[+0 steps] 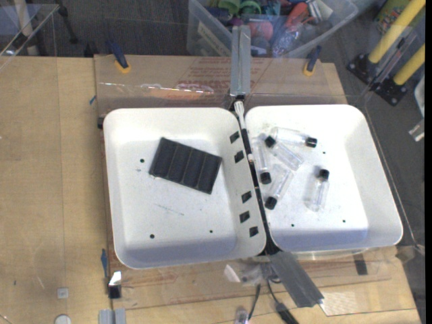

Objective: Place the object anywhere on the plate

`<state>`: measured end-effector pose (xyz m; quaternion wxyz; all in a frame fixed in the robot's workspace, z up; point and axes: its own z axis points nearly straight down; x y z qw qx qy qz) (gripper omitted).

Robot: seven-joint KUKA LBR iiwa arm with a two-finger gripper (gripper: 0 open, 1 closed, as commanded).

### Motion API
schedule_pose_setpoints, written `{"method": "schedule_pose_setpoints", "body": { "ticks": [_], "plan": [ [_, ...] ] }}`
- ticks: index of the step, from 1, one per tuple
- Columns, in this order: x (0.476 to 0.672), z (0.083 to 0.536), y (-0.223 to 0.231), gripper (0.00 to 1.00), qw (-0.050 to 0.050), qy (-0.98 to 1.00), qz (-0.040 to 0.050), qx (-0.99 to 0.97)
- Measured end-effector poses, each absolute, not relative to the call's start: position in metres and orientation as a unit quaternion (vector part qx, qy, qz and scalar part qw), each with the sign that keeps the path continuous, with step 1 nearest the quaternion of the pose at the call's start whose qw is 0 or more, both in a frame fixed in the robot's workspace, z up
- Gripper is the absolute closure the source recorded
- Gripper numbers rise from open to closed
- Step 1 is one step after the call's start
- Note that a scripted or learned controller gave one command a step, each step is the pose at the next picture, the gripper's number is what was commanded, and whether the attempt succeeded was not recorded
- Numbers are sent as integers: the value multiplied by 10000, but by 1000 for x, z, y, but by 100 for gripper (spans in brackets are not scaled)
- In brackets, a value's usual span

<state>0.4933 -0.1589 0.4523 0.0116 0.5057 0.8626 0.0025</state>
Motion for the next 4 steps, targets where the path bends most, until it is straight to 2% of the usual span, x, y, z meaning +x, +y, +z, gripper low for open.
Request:
{"method": "schedule_pose_setpoints", "body": {
  "ticks": [1, 2, 3, 4],
  "plan": [
    [493, 452, -159, 0, 116, 8626, 25, 5058],
    [495, 463, -159, 100, 146, 8627, 32, 5056],
    [495, 463, -159, 0, 146, 8626, 31, 5057],
    [495, 463, -159, 0, 146, 8626, 31, 5057]
  ]
}}
